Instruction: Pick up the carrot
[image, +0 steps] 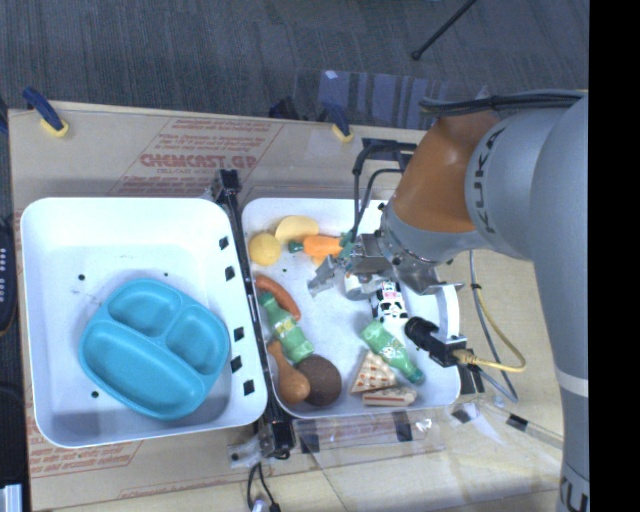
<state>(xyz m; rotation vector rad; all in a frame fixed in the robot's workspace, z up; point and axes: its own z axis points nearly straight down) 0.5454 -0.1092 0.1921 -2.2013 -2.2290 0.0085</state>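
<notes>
Far left of the gripper (335, 272), the left bin (40, 330) carries a blue tray (155, 345) with three compartments; bare white floor lies along that bin's far side and its left wall. The divider (240, 290) where the two bins meet runs between that tray and the gripper.

In the right bin (450, 395), a yellow ball (265, 249) sits left of the gripper, close to the divider, and a yellow, banana-like piece (297, 229) lies just beyond it near the far wall. The carrot (321, 246) lies immediately beyond and slightly left of the gripper, near the bin's far wall. Its long axis runs roughly left to right across the view, the orange body toward the banana and the green top at the right end, toward the arm (480, 190). Little room remains between it and the far wall; the nearest open floor is the white patch directly beneath and in front of the gripper.

The gripper hangs just above the bin floor, its metal fingers spread apart with nothing between them; the carrot is just beside them, and I cannot tell whether it touches.

Left and nearer than the gripper lie a sausage (278, 293), a green bottle (291, 335), and a brown ball (320, 378) against the near wall. Nearer and to the right sit a pizza slice (375, 375) and a second green bottle (393, 352).
</notes>
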